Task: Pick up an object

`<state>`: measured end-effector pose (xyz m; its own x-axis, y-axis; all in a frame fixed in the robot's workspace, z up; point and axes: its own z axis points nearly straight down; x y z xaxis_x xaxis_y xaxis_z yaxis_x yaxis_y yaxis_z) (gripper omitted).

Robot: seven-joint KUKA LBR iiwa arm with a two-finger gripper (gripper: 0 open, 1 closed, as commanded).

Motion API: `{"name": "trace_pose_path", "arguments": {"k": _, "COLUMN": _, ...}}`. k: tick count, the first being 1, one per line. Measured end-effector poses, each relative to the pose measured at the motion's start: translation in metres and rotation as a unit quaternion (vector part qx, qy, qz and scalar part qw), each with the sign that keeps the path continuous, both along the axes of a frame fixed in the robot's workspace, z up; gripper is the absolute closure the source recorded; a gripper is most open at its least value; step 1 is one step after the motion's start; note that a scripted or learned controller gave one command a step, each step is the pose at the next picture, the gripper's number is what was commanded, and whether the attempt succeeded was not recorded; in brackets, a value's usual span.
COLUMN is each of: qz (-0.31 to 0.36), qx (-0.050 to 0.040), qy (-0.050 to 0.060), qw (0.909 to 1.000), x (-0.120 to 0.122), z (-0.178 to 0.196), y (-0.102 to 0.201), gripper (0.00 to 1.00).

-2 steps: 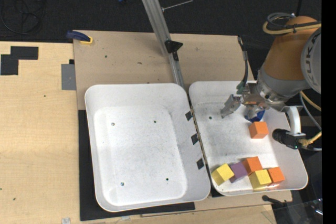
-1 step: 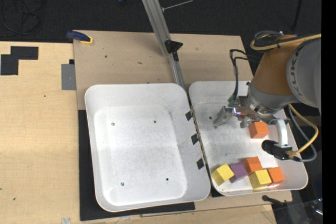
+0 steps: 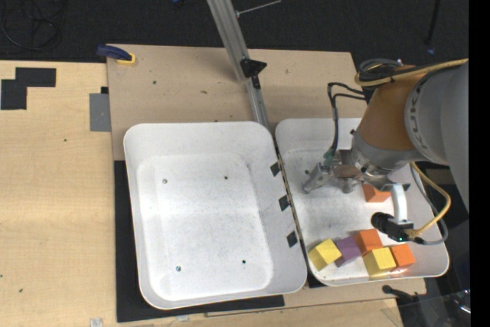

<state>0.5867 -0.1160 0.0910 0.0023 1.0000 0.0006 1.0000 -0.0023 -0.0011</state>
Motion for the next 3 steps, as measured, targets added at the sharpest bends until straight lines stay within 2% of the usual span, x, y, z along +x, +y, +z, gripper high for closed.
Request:
{"name": "trace_pose_path", "arguments": {"k": 1, "qz": -0.004, "qx": 0.0007, "qy": 0.000, "qw": 1.0000, "x": 0.000, "z": 0.011, "y": -0.002, "gripper": 1.00}}
{"name": "trace_pose_path", "arguments": {"k": 2, "qz": -0.003, "qx": -0.0004, "qy": -0.001, "qw": 1.0000, "x": -0.008, "z": 0.060, "y": -0.010, "gripper": 1.00}}
{"name": "trace_pose_path", "arguments": {"k": 3, "qz": -0.003, "qx": -0.0007, "qy": -0.002, "qw": 1.0000, "x": -0.005, "z": 0.107, "y": -0.020, "gripper": 1.00}}
